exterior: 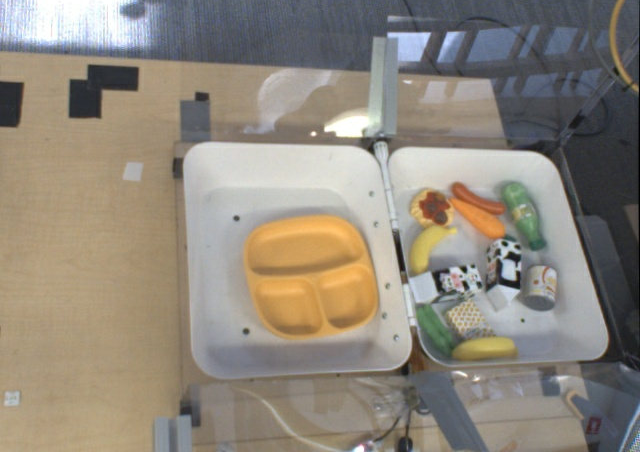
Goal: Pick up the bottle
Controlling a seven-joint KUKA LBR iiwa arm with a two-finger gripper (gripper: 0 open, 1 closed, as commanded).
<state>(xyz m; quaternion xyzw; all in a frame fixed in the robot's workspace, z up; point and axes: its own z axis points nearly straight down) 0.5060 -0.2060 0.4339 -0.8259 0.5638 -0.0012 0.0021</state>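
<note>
You have two shallow white bins side by side on the bench; the left bin (215, 340) holds a yellow divided tray (308, 275) with three compartments, lying flat near its middle; the right bin (580, 270) holds all the small items. Your target, the green bottle (522, 214), lies on its side in the upper right part of the right bin, close to the far right wall, its length running down toward the near side; just to its left you see a red sausage (477, 197) and below that an orange carrot (478, 219), both slanting the same way and touching or nearly so. A small pizza slice (432, 208) sits at the upper left of that bin, with a banana (429, 246) just beneath it. Two black-and-white cow-print cartons (458, 281) lie near the middle, and a small can (541, 286) stands just right of them, below the bottle. Along the near edge you find a green vegetable (433, 325), a patterned cracker-like piece (467, 317) and a second banana (484, 348). As for the gripper's state, you cannot tell it here.
</note>
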